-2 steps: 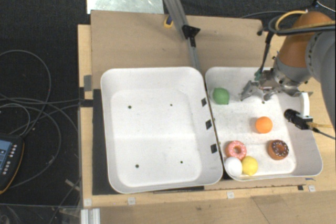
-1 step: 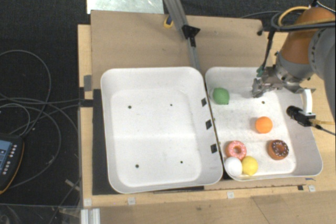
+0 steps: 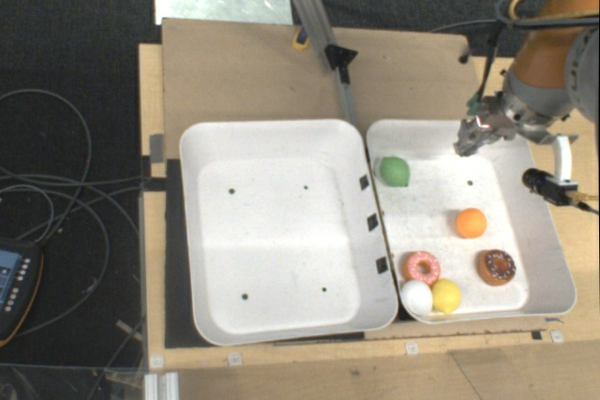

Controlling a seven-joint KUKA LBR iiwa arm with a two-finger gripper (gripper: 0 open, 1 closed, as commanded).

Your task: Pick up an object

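Two shallow white bins sit side by side on the bench. The left bin (image 3: 272,229) carries only small dark dots on its floor. The right bin (image 3: 441,201) holds six things. A green ball (image 3: 394,171) lies at the far left of it, close to the divider between the bins. An orange ball (image 3: 471,223) rests near the middle, toward the right. A chocolate doughnut (image 3: 496,267) sits at the near right. A pink-iced doughnut (image 3: 422,267) lies at the near left, with a white ball (image 3: 416,298) and a yellow ball (image 3: 446,296) just nearer than it, the two touching or almost so.

The arm reaches in from the right. Its gripper (image 3: 469,143) hangs over the far edge of the right bin, right of the green ball and well apart from every object. Nothing is seen between its fingers. Whether the fingers are apart or together cannot be told; the tip is a small dark mass at this scale.
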